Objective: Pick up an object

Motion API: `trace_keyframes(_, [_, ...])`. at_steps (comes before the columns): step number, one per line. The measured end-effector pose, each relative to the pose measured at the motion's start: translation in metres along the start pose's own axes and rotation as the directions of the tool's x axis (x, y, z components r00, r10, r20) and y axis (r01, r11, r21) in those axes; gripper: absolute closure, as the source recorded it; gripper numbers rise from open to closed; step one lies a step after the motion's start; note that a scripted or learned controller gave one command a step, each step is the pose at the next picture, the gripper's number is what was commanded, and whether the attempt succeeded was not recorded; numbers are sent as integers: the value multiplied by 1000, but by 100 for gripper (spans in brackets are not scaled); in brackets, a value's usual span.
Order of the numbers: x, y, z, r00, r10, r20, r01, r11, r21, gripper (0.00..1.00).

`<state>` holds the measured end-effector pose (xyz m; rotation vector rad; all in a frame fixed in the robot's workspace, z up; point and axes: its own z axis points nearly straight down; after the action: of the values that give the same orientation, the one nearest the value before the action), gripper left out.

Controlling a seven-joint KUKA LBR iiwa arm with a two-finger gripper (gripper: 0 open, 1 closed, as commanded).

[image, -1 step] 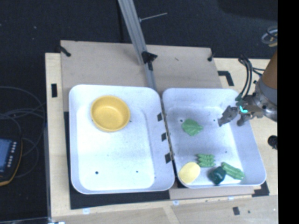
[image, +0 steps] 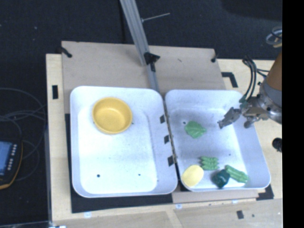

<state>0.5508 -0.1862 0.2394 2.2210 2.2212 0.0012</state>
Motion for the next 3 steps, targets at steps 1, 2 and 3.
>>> trace_keyframes(1, [-6, 3, 44, 1000, 1, 0, -1, 1000, 4, 0])
trace_keyframes(2, [-9, 1, 107, 1000, 1, 0, -1, 1000, 6, 0])
trace_keyframes(3, [-10, 1, 140, 1000, 1, 1, -1, 1000, 2, 0])
